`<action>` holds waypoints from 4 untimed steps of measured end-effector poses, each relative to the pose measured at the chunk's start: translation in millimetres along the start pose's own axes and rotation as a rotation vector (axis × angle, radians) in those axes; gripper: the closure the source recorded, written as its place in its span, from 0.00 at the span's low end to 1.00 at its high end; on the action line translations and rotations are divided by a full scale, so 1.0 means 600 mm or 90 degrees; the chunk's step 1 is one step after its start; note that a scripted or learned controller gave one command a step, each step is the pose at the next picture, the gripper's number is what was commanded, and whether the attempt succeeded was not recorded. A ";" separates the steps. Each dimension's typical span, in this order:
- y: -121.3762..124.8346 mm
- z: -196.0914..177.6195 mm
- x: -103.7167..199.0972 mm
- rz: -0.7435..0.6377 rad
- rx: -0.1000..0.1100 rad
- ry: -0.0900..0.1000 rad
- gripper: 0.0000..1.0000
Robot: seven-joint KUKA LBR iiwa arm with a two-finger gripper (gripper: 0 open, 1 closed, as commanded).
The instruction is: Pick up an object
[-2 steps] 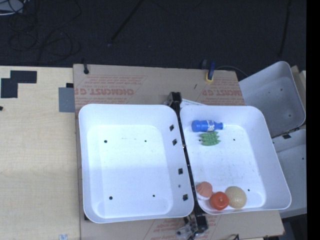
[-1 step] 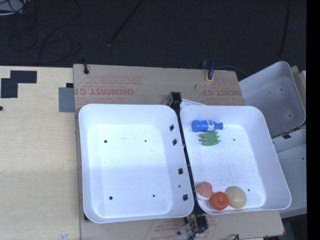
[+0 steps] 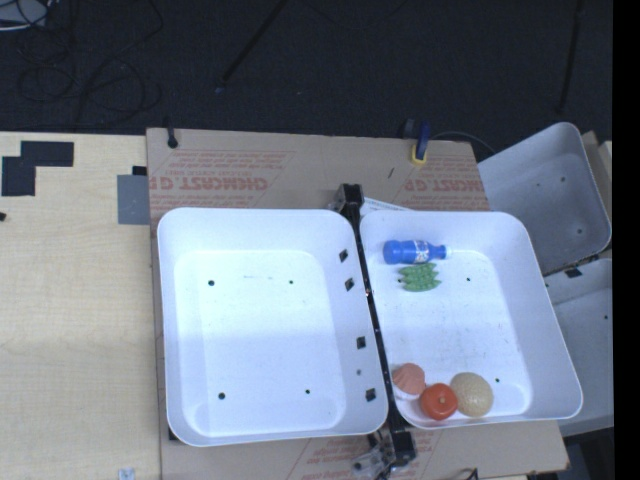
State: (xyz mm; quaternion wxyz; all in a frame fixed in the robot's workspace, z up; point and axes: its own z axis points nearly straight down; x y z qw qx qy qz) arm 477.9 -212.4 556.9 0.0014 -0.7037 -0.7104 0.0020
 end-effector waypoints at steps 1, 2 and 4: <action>0.000 0.001 0.000 0.000 0.001 0.000 0.00; 0.002 -0.016 0.001 -0.003 0.001 0.000 1.00; 0.003 -0.032 0.002 -0.006 0.002 0.000 1.00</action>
